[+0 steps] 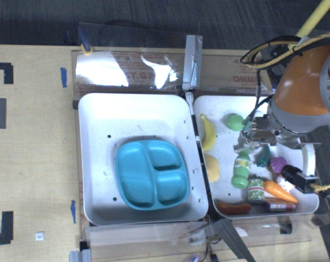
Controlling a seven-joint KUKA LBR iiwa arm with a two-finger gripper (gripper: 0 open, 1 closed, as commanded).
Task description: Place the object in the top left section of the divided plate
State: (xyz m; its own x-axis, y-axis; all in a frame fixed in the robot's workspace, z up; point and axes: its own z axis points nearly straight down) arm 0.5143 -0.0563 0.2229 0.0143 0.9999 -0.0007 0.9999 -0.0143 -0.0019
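Overhead slanted view of two shallow white bins side by side. The left bin holds a blue divided plate set slightly toward six o'clock of the bin's centre; its three sections are a long one on the nine o'clock side and two smaller ones on the three o'clock side. The right bin holds a scatter of toy foods. The grey arm with its orange band enters from three o'clock and hangs over the right bin. The gripper sits low among the toys; whether its fingers are apart or together cannot be told from this angle, and nothing is seen clamped between them.

Around the gripper: a green round toy lies at about ten o'clock, just beside it; a green bottle-like toy lies at about seven o'clock, near; a purple toy lies at about four o'clock, near. Farther toward six o'clock rest a small can, a toy carrot and a brown sausage along the bin's lower wall. A yellow banana and a yellow rounded piece lie against the wall at nine o'clock, well apart from the gripper. All the toys are in the right bin, apart from the plate.
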